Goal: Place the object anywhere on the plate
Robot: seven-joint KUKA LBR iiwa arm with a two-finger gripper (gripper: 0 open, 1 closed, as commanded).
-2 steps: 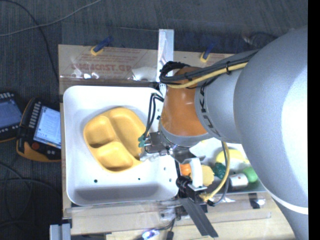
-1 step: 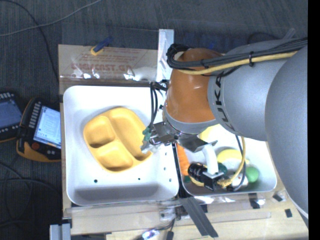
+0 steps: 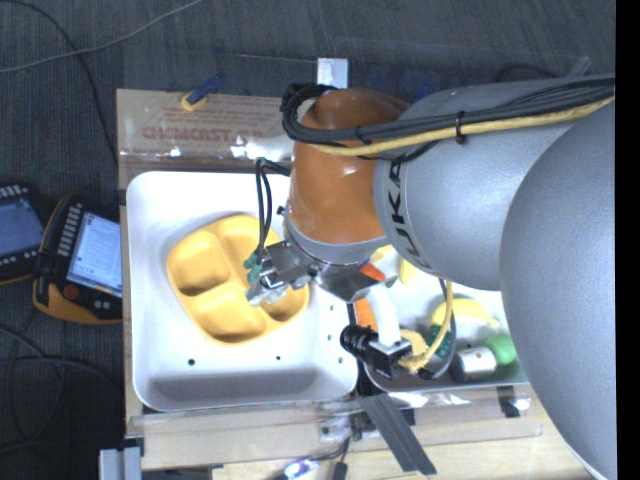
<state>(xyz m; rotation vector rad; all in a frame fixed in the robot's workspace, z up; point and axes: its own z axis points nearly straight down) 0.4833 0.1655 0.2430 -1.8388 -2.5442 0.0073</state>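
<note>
Over the left bin [image 3: 150,298], the arm [image 3: 480,198] fills much of the view, its orange band [image 3: 335,178] sitting above the wrist; below the gripper [image 3: 268,280] lies the yellow plate [image 3: 215,278] with moulded compartments, its right edge running beneath the tips; whether the tips are spread or pressed together I cannot tell (wrist and cables crowd them), nor can I make out any object between them; a small orange thing [image 3: 366,313] lies just right of the gripper, near the bins' shared wall, and may be the piece to move, though that is a guess. To place well, the tips should hang squarely over a compartment, low, before release; a drop at the rim risks a roll-off.
</note>
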